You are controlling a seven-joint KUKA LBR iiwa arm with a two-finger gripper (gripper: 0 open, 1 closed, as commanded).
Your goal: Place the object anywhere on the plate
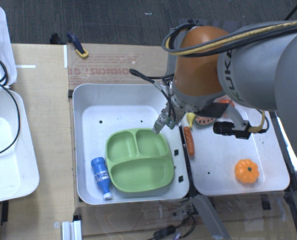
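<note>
The gripper hangs over the far right corner of the green plate and I cannot tell its state, while the hot dog, probably light and slippery, lies on the bins' shared edge, best taken across its middle.

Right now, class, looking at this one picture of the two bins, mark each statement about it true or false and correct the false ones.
1. The green plate lies in the left bin. True.
2. The blue bottle lies on the plate. False: it lies beside it, on the bin floor.
3. The orange pumpkin is in the right bin. True.
4. The gripper is over the pumpkin. False: it is by the plate's far edge.
</note>
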